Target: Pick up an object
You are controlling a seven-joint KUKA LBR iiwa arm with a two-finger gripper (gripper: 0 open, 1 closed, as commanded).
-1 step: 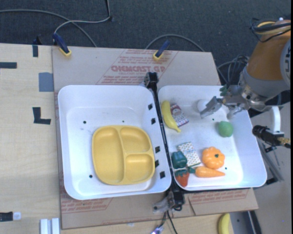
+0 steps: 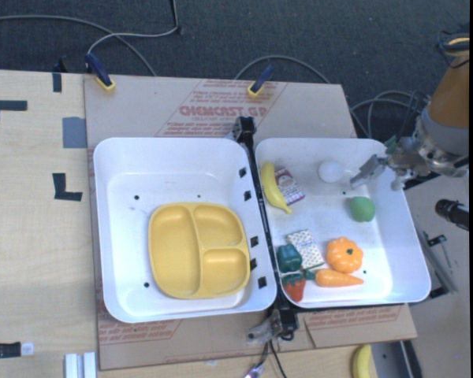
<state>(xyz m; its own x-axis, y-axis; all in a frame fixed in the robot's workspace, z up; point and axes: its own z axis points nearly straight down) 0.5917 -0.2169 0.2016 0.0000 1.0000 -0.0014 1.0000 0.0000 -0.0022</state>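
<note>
Far left of the frame: pale wooden bench top [image 2: 24, 235] with black tape marks. On top of it, a sheet of brown cardboard [image 2: 213, 109] printed in red, pinned along its upper edge by two yellow-and-blue clamps [image 2: 101, 73].

Left of centre: left white bin [image 2: 114, 164], holding a yellow divided tray [image 2: 198, 250] with three compartments, lying flat in the lower middle of the bin.

Centre: black clips joining the two bins along their shared wall.

Right of centre: right white bin [image 2: 394, 278], carrying all the small toy items. Against its left wall, a yellow banana [image 2: 272, 187] lying lengthwise, touching a small red-and-white packet [image 2: 289, 189] just beside it. Lower left of this bin: a dark teal toy [image 2: 288, 257], a checked green-and-white packet [image 2: 305, 244] touching it, and a red strawberry-like piece [image 2: 294, 289] at the bottom edge. Just right of those, an orange pumpkin [image 2: 344, 253] sitting above an orange carrot [image 2: 338, 278] that lies nearly horizontal. Upper middle of the bin: a white ball [image 2: 330, 171], faint against the floor. Below and to its right, a green ball [image 2: 362, 209], apart from the rest.

Upper right of the bin: gripper [image 2: 378, 176], fingers spread wide apart and holding nothing, poised above the bin floor between the white ball and the bin's right wall, above the green ball in the frame. Behind it, grey arm with the orange band [image 2: 454, 93] entering from the right edge.

Bottom edge, right of centre: a second banana [image 2: 363, 362] lying outside the bins.
</note>
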